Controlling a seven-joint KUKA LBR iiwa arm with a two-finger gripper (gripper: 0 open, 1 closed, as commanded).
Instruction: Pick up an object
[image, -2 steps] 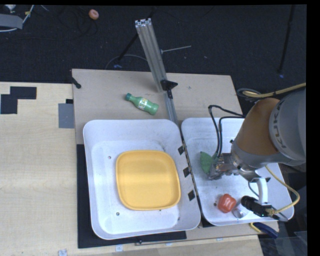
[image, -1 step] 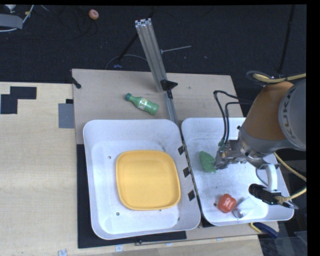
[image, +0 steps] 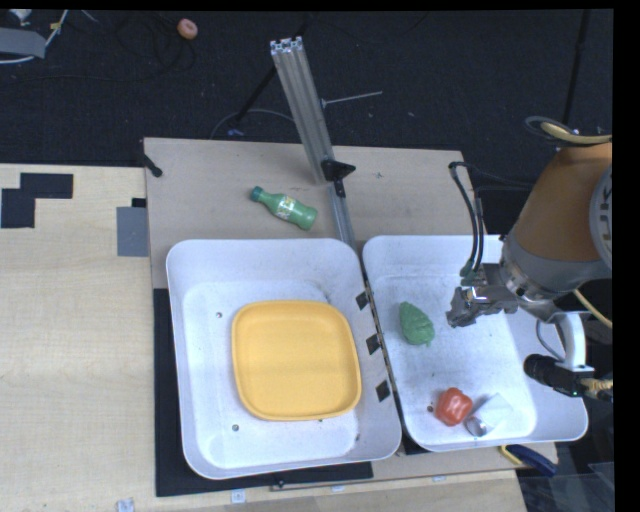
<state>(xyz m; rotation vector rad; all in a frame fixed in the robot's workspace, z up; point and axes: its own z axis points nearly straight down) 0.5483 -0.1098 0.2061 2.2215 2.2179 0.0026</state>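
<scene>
Hovering over the right bin (image: 560, 425), the gripper (image: 468, 308) sits just to the right of a green lumpy object (image: 416, 324), apart from it and with nothing between its fingers as far as the view shows. Whether the claw is open or closed I cannot tell; the fingertips are dark and small against the bin floor. The arm (image: 570, 215) reaches in from the right, its orange band above the grey wrist, so the tool comes at the green piece from the side nearest its own base. That placement looks like a lineup for a descent onto the closest candidate.

The green object lies near the left wall of the right bin, close to the divider where the 2 bins meet. It is rounded, knobbly, matte, somewhat like a soft toy vegetable, and it lies flat. My guess is that its irregular shape gives the fingers edges to catch, though a soft body could squash or roll.

2 other things rest toward the near edge of the same bin: a red rounded object (image: 453, 405) and, touching or nearly touching it, a pale crumpled item (image: 488, 413) that blends into the white floor. A yellow tray (image: 296, 359) fills much of the left bin (image: 195, 300), and a green bottle (image: 284, 207) lies on its side on the bench (image: 400, 190) behind the bins.
</scene>
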